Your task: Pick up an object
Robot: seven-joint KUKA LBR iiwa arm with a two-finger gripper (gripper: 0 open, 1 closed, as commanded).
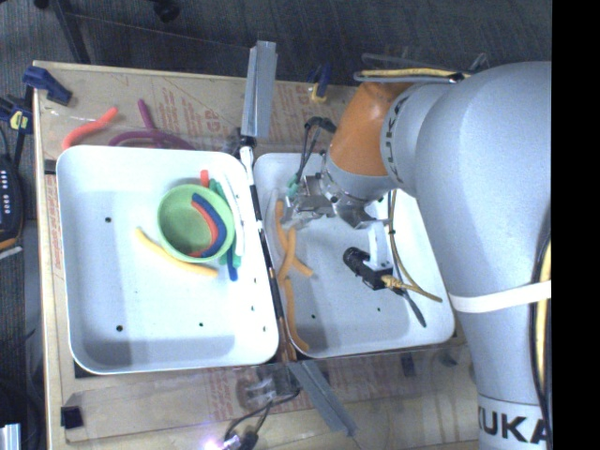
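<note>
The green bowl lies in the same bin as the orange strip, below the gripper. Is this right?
No. The camera view shows the green bowl in the other bin, at the view's left; the orange strip lies in the right-hand bin, below the gripper.

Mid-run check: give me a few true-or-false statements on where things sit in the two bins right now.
1. The green bowl sits in the view's left bin. True.
2. The gripper is above the left bin. False: it is over the right bin, near its upper left corner.
3. A long orange object lies in the right bin by its left wall. True.
4. The yellow piece lies in the right bin. False: it lies in the left bin, at the bowl's lower edge.
</note>
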